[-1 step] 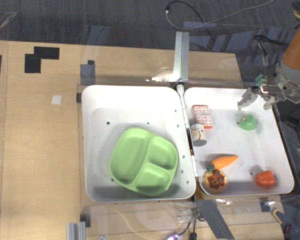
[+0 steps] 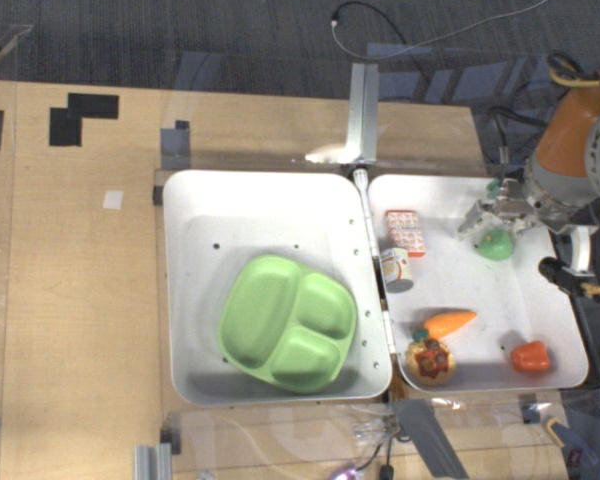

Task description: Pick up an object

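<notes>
you can see the end effector (image 2: 499,220) spread just above the green ball (image 2: 497,245) at the far side of the right bin (image 2: 576,360), so nothing is lifted yet and closing and raising remain.

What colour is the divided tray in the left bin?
Light green, seen clearly in the camera view: the divided tray.

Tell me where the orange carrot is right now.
The carrot lies in the right bin, toward its near edge, just above the small multicoloured item and left of the red pepper.
</notes>
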Controlling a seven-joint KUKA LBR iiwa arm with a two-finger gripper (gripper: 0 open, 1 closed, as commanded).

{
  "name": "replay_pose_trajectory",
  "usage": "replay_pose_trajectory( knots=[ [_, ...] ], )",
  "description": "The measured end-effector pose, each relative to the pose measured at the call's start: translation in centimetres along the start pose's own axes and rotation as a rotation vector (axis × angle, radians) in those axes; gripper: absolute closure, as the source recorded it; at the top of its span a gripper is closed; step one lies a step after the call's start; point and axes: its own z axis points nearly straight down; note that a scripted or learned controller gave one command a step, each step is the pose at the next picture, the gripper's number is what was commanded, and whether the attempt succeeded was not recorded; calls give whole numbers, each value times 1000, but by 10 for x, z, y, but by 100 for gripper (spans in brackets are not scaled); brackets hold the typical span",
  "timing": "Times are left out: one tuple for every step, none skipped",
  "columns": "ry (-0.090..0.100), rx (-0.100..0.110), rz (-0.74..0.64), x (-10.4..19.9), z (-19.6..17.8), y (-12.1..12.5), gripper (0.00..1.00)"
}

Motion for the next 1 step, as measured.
replay_pose_trajectory(
  knots=[
    [0, 0, 0, 0, 0, 0, 0]
  ],
)
